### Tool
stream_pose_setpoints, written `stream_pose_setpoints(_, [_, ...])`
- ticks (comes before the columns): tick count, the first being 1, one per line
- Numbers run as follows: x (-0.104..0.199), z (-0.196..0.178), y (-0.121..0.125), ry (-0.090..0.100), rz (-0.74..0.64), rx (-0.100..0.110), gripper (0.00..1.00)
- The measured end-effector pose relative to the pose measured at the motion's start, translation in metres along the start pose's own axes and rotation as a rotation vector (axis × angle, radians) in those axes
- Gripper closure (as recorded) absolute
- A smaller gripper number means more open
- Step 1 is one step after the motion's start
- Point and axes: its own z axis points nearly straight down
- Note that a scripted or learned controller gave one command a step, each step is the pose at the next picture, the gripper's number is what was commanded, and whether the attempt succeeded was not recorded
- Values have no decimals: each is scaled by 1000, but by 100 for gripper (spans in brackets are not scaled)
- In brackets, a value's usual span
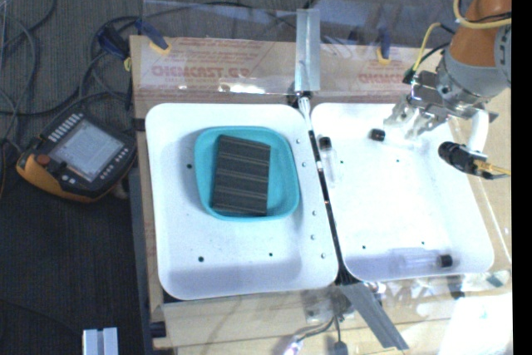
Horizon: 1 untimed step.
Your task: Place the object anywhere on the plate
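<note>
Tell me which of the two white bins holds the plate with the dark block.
The left bin: its teal plate carries the dark ribbed block. The right bin sits under the gripper.

The surface (141, 204) carries two shallow white bins side by side (edges touching), the left bin (174, 245) and the right bin (399, 212).

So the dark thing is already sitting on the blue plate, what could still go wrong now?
Not much, I think. The dark ridged block lies flat on the teal plate in the left bin, with its near edge close to the plate's rim, so a bump might slide it off. The gripper is over the right bin, beside a small black piece; a low sweep there might knock it.
</note>
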Motion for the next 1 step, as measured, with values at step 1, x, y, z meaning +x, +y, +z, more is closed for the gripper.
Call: stream_pose_setpoints(1, [0, 0, 0, 0, 0, 0, 0])
